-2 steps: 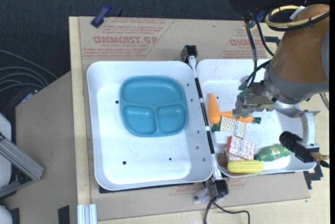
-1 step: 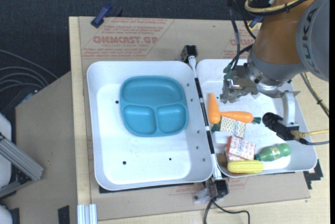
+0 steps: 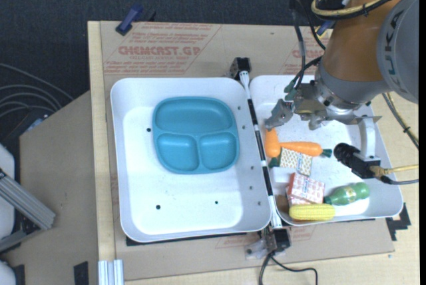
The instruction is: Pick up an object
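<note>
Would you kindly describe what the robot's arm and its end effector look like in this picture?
The arm is bulky and rounded, with a broad orange band above a grey metal wrist housing. Black cables and one yellow cable loop around its upper part. The end effector is a compact cluster of grey and silver metal parts with dark fittings, from which thin black cables trail.

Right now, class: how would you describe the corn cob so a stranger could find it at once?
Start at the right-hand white bin, the one crowded with toy food under the grey and orange arm. Go to its near edge, closest to the camera, where the corn cob lies flat. It is the only yellow item, just below a red-and-white box and left of a green bottle.
</note>
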`<action>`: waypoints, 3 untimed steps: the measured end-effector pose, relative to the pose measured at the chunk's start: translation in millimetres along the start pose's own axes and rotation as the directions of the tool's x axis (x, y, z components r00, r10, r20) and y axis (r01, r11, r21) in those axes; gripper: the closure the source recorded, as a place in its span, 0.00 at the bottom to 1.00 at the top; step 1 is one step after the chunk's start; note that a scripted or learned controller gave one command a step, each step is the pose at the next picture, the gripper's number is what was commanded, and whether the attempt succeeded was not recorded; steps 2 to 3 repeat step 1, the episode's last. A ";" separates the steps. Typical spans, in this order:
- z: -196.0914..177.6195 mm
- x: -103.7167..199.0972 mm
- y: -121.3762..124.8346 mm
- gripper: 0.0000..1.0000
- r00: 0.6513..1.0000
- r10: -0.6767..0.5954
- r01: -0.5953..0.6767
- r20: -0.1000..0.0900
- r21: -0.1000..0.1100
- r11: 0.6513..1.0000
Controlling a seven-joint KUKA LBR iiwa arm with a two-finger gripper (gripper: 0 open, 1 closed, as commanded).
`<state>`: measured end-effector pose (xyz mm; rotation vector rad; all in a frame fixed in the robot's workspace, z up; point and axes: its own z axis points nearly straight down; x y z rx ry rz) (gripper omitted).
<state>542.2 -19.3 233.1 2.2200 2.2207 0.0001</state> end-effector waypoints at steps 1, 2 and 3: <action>114.0 -78.3 7.7 0.00 1.000 0.001 -0.001 -0.001 0.003 1.000; 114.0 -78.3 7.7 0.00 1.000 0.001 -0.001 -0.001 0.003 1.000; 114.0 -78.3 7.7 0.00 1.000 0.001 -0.001 -0.001 0.003 1.000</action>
